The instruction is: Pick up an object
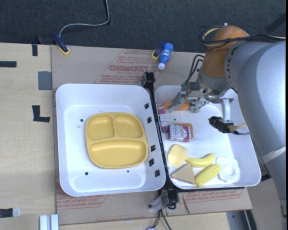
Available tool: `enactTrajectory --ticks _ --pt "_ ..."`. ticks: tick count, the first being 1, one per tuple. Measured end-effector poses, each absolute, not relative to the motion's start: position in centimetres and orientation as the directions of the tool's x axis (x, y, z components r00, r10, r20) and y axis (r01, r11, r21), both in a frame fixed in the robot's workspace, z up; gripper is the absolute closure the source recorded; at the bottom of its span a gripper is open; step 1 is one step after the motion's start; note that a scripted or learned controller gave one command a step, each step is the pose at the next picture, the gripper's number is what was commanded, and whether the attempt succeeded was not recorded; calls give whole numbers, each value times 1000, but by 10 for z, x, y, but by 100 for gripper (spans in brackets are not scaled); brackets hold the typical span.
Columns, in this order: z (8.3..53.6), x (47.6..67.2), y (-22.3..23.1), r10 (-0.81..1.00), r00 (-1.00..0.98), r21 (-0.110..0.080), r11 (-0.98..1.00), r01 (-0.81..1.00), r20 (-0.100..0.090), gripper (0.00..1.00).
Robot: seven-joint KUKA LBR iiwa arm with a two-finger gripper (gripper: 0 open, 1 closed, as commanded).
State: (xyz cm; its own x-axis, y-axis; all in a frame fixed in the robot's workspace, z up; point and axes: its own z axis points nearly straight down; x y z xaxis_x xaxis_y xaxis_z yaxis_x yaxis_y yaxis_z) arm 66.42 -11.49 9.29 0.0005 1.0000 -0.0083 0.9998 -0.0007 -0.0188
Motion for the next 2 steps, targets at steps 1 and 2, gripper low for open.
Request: enactTrajectory --ticks 1,2 --pt "102 662 -116 1000 -1 -29 0 1000 -10 100" --pt "102 663 -116 1000 -1 -27 0 1000 -10 0"
